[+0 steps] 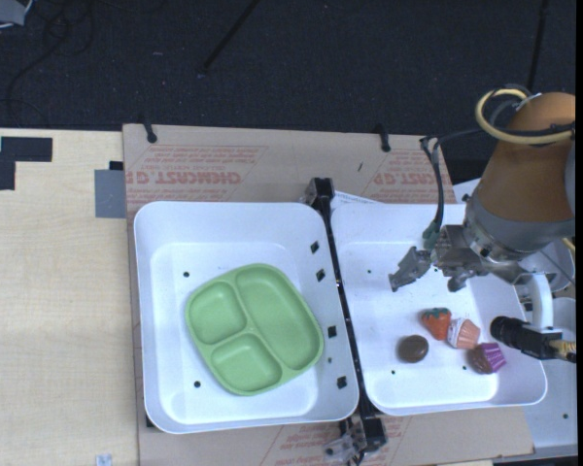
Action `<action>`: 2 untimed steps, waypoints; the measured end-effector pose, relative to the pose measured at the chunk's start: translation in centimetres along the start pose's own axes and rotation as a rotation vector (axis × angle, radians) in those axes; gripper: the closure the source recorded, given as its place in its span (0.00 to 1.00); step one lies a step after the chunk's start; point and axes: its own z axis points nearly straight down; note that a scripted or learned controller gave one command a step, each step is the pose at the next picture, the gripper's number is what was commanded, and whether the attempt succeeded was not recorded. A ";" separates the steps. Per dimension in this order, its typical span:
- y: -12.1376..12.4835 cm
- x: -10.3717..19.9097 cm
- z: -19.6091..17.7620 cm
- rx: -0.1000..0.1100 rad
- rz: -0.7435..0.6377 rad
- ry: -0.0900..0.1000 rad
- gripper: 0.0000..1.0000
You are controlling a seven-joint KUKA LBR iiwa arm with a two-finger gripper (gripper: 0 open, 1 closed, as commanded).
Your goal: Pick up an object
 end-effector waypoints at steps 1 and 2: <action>0.2 0.0 -0.7 -0.013 -0.002 -0.001 0.00; -0.5 0.4 5.4 -0.005 -0.001 0.000 0.00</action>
